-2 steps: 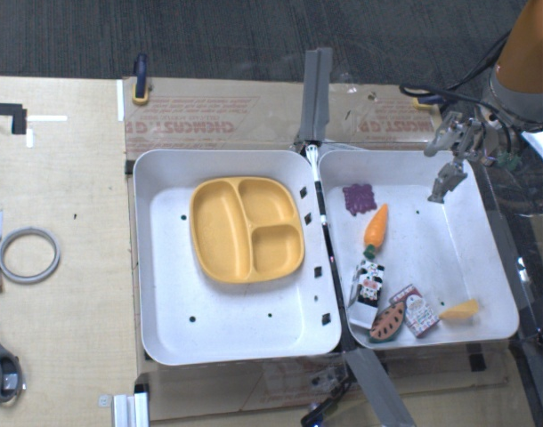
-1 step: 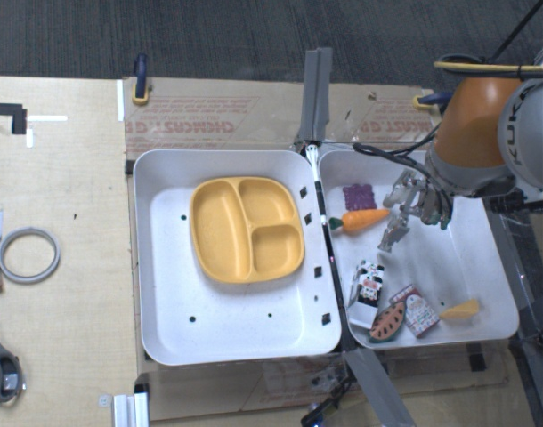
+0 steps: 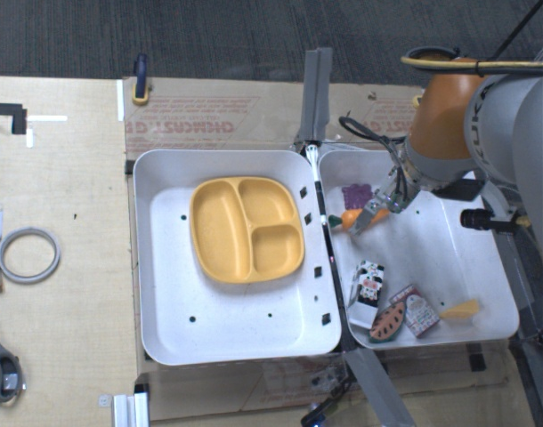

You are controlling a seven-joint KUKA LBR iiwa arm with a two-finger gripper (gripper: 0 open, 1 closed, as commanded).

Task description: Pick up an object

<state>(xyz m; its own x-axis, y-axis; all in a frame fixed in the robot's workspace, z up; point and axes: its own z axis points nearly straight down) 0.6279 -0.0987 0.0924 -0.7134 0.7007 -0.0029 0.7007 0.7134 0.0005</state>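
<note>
My gripper (image 3: 375, 213) hangs low over the upper left part of the right bin (image 3: 449, 238). Its tip is right against an orange carrot toy (image 3: 351, 217) with a green end, beside a purple item (image 3: 356, 193). I cannot see whether the carrot is actually gripped. Toward the bin's front lie a black-and-white cow-pattern carton (image 3: 369, 285), a watermelon slice (image 3: 387, 321), a small pinkish carton (image 3: 420, 314) and a yellow piece (image 3: 460, 310).
The left bin (image 3: 165, 310) holds a yellow divided plate (image 3: 247, 229). On the bench to the left lie a grey tape roll (image 3: 27, 254) and scissors (image 3: 0, 376). A blue clamp (image 3: 141, 78) stands at the back, and the arm's orange band (image 3: 441, 114) looms over the right bin's rear.
</note>
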